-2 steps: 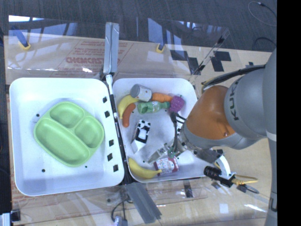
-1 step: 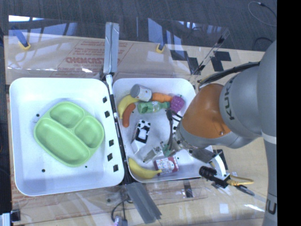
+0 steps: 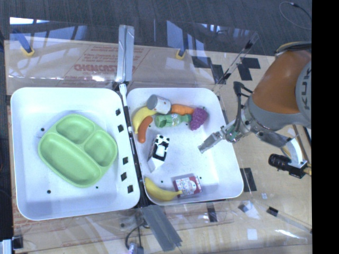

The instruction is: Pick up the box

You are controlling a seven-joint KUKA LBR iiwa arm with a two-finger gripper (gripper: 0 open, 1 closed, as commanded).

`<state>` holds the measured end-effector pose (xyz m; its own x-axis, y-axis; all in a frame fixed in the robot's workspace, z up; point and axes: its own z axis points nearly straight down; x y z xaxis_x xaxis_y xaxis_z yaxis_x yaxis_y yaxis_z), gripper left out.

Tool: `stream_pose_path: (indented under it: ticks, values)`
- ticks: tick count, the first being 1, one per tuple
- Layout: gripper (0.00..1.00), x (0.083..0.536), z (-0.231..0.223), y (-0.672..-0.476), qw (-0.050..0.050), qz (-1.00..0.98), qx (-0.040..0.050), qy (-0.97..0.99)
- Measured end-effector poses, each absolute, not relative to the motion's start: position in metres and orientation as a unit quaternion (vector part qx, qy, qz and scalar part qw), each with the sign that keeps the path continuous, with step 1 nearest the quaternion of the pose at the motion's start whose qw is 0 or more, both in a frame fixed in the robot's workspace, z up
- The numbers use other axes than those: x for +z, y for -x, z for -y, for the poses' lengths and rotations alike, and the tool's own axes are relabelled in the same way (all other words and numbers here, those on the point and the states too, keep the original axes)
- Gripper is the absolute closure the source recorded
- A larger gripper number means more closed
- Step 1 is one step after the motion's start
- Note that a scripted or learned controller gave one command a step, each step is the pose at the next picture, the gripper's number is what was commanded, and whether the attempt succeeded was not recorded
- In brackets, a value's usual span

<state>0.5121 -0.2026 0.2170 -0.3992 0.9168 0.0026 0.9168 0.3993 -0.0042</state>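
A small red box [image 3: 187, 185] lies flat near the front edge of the right bin [image 3: 229, 174], beside a banana [image 3: 160, 191]. A black-and-white box [image 3: 160, 147] lies in the middle of the same bin. My gripper [image 3: 204, 146] hangs over the right part of this bin, tilted down to the left, a short way right of the black-and-white box and above the red one. Nothing shows in its grasp. The grey and orange arm [image 3: 280, 91] reaches in from the right.
At the back of the right bin lie a grey can [image 3: 158, 104], a second banana [image 3: 140, 118], a carrot [image 3: 181, 109], purple grapes [image 3: 198, 118] and a green item [image 3: 170, 120]. The left bin [image 3: 24, 157] holds a green divided plate [image 3: 78, 149].
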Motion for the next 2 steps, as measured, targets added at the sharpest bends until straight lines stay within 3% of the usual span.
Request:
stream_pose_path:
  ticks: [1, 2]
  values:
    - [0.00, 0.091, 0.186, -0.477, 0.003, 0.810, 0.0007, 0.586]
    - [0.00, 0.213, 0.211, -0.485, 0.002, 0.822, 0.0010, 0.570]
